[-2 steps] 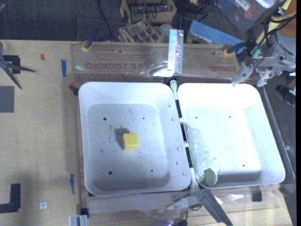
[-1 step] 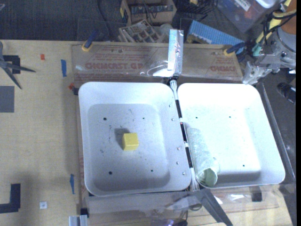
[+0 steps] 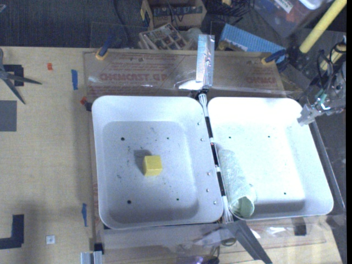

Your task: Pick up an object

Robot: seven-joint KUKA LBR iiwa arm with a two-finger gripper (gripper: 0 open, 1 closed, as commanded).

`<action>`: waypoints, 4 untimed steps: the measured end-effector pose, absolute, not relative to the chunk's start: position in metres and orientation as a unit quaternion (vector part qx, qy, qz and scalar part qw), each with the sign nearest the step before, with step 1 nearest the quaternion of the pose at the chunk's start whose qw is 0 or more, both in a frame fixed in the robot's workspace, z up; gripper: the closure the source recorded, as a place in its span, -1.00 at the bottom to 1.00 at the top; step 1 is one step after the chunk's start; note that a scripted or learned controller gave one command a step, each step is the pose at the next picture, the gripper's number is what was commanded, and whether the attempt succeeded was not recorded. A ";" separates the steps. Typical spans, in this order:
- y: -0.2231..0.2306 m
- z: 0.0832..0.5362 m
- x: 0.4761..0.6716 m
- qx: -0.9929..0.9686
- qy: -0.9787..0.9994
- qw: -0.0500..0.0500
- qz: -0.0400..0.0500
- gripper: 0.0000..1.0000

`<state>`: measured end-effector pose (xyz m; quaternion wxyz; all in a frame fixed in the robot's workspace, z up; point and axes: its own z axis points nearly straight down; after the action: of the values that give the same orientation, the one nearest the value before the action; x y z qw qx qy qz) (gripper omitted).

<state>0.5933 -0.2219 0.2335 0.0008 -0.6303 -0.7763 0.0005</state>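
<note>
A small yellow cube lies near the middle of the left bin. A pale speckled roll with a greenish end lies along the left wall of the right bin, its end pointing toward the front. My gripper hangs at the right bin's far right corner, over the rim, far from both objects. Nothing shows between its tips.
A raised divider runs between the two bins. Cables and arm parts hang at the right edge. A yellow bar slants across the upper right. Clutter and boxes stand behind the bench.
</note>
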 end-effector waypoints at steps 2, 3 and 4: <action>-0.223 0.293 0.627 -0.725 -0.688 -0.002 0.000 1.00; -0.215 0.294 0.619 -0.653 -0.757 0.001 0.001 1.00; -0.221 0.281 0.665 -0.594 -0.805 -0.002 0.000 1.00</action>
<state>0.6655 -0.2213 0.2813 -0.0023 -0.5938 -0.8046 0.0000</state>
